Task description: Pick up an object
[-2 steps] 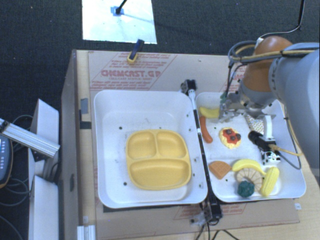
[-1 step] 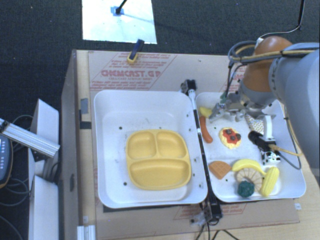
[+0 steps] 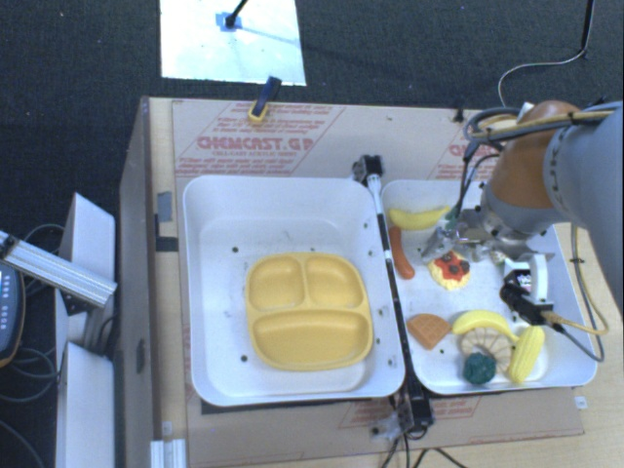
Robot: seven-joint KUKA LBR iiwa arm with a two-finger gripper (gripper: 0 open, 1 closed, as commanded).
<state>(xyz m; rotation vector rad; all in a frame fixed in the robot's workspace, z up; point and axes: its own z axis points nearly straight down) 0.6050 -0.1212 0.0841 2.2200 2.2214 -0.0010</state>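
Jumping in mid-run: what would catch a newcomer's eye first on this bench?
The yellow divided plate sitting alone in the left bin. Then the right bin, crowded with toy food, and the gripper low over the red-and-yellow piece near its middle.

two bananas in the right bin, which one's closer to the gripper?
The far banana by the bin's back wall, just left of the gripper. The other banana lies nearer the front, above the cookie.
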